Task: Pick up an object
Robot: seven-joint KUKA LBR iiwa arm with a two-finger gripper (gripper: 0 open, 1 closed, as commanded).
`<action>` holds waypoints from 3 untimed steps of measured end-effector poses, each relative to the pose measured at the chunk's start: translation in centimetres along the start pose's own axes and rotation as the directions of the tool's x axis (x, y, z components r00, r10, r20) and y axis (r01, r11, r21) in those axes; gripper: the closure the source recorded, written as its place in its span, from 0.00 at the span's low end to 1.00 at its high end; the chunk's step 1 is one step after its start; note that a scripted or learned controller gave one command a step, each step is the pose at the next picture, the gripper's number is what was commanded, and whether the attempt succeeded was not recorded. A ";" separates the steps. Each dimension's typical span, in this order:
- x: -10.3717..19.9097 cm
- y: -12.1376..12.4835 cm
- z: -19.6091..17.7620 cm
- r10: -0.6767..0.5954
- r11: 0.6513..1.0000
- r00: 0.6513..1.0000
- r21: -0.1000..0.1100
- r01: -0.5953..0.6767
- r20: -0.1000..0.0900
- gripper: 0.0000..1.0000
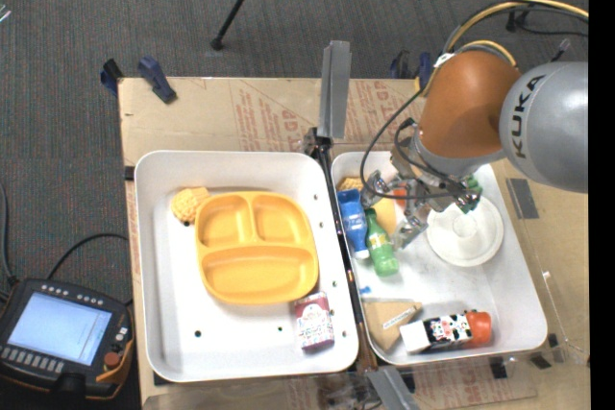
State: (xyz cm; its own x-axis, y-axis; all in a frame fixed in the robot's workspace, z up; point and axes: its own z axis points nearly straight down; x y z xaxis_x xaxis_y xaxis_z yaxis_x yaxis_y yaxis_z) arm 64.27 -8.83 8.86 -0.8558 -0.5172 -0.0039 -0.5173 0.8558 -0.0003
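Observation:
My gripper (397, 206) hangs low over the left part of the right bin (500, 302), under the orange wrist band. Its two metal fingers (414, 226) stand spread apart, so it is open, with nothing gripped. Just below and left of it lie a green bottle (382, 252), a blue bottle (353, 221) and a yellow piece (385, 212) that sits partly under the fingers. A white bowl (468, 235) lies just right of the gripper.
Near the right bin's front lie a tan wedge (388, 321) and a black-and-white carton with an orange end (447, 329). The left bin (159, 302) holds a yellow divided plate (257, 246), a small yellow knobbly object (187, 203) and a pink carton (314, 321).

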 end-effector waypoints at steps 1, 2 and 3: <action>3.6 -6.3 0.0 -0.026 1.000 1.000 0.000 0.026 0.001 0.00; 2.6 -1.0 0.0 0.093 0.996 0.996 -0.001 -0.093 0.000 0.00; 11.0 5.9 -0.3 -0.144 0.990 0.990 -0.002 0.144 -0.003 0.00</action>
State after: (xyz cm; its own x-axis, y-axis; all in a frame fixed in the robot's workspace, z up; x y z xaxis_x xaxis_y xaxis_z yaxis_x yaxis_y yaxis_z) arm 51.83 -9.52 9.14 -0.7727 -0.6348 -0.0011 -0.6348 0.7727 0.0014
